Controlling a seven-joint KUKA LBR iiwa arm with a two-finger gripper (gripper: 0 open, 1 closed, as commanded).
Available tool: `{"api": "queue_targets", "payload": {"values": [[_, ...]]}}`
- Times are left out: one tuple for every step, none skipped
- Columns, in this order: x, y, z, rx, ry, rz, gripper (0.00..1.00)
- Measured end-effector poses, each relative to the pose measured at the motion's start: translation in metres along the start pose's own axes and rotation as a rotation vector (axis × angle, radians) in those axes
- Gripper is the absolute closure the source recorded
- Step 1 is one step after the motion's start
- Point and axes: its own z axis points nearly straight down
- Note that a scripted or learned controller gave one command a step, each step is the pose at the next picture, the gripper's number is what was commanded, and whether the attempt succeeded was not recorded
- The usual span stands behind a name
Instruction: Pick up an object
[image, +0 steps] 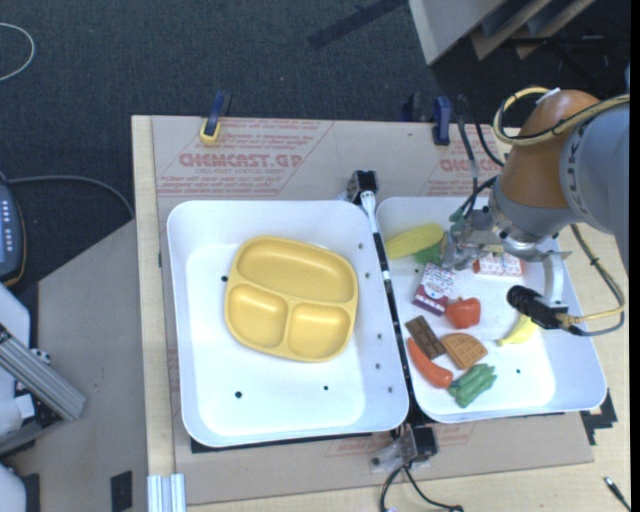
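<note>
yellow tray (290, 298), white bins (200, 330) — orange carrot (430, 365)

The bench (300, 165) is a pale brown board printed with red lettering along its far side. Two shallow white bins rest on it side by side, the left bin (200, 400) touching the right bin (570, 395). Blue clamps (213, 117) grip its far edge.

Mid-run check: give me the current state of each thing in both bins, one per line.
gripper: low over the right bin, above the corn; grip unclear.
corn: lying flat, far-left of right bin.
yellow divided plate: upright in left bin, compartments bare.
tomato: resting free.
carrot: lying flat beside green beans.
banana: lying free near right side.
</note>
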Motion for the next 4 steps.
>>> {"api": "queue_targets", "payload": {"values": [[-0.004,0.004,-0.064,0.007,-0.005,0.001,1.0],[-0.004,0.007,-0.119,0.006,-0.005,0.0,1.0],[0.039,-0.006,-0.12,0.018,0.0,-0.003,1.0],[0.042,0.0,-0.112,0.016,-0.003,0.0,1.0]]}}
